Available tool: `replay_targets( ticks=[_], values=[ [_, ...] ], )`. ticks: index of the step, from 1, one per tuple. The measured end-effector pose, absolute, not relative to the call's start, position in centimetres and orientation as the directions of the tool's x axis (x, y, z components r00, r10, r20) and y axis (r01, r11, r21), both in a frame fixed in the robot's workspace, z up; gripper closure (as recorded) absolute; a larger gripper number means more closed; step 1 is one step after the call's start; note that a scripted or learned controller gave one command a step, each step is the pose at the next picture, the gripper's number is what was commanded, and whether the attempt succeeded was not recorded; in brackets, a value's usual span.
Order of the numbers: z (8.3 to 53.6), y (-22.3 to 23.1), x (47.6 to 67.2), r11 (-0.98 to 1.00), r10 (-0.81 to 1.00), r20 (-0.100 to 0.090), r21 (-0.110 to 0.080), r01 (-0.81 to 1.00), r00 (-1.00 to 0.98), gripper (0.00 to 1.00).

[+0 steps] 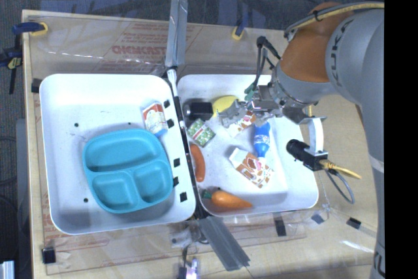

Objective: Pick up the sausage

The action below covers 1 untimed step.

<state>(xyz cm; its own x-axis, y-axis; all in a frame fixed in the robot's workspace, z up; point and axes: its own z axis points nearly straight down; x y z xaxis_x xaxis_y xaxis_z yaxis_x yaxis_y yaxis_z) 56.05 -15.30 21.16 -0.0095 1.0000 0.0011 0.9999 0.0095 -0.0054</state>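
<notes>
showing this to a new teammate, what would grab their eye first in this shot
Probably the big grey and orange arm reaching in from the right, its gripper low over the clutter in the right bin. Next, the bright blue divided tray in the left bin. The sausage lies by the right bin's left wall, above a carrot.

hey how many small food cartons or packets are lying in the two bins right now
3. One carton in the left bin by the divider, one green packet near the divider in the right bin, one carton mid right bin. The arm may hide more.
</notes>
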Motion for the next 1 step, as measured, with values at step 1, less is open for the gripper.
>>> replay_targets(
  ticks=[1],
  values=[
    [10.56, -12.02, 55.41, 0.099, 0.995, 0.000, -0.002, 0.995, -0.099, 0.00]
  ],
)
